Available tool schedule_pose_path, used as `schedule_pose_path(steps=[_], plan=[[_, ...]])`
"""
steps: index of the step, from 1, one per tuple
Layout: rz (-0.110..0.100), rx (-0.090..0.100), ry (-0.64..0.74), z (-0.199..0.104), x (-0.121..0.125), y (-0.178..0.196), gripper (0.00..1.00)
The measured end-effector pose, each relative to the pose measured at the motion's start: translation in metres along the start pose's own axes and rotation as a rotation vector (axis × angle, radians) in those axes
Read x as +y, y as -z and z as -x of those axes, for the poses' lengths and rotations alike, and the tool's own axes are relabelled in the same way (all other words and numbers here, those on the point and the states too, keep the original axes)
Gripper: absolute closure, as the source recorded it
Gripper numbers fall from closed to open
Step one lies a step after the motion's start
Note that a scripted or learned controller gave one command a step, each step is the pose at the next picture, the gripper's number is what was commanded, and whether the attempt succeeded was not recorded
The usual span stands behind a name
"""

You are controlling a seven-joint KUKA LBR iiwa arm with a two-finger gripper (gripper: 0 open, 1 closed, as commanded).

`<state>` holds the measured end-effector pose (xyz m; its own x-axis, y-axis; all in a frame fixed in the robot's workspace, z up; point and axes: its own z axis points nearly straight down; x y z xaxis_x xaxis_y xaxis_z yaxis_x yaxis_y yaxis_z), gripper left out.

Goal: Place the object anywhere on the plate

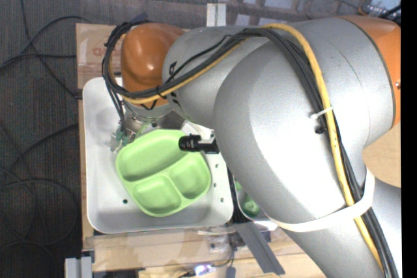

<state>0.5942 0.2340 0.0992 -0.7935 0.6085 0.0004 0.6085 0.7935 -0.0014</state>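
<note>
Looking at it, you can't tell what the jaws [124, 133] are doing by the green divided plate [164, 171], so any drop could miss its rim.

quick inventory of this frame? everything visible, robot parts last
Divided plate: one, light green, three compartments, lying in the left bin.
Left bin: one, white, shallow, holding the plate.
Green item: one, partly hidden by the arm, right of the left bin; too little shows to name it.
Bench board: one, tan, under the bins, showing at upper left.
Cables: several, dark, on the grey floor at left.
Arm: one, grey, orange band above the wrist, reaching in from the right over the left bin.
Tool: one, at the plate's upper left edge, mostly hidden under the wrist.
</note>
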Motion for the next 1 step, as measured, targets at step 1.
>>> schedule_pose_path(steps=[1], plan=[[0.032,-0.012,0.143,-0.0526,-0.0424,0.0677,1.00]])
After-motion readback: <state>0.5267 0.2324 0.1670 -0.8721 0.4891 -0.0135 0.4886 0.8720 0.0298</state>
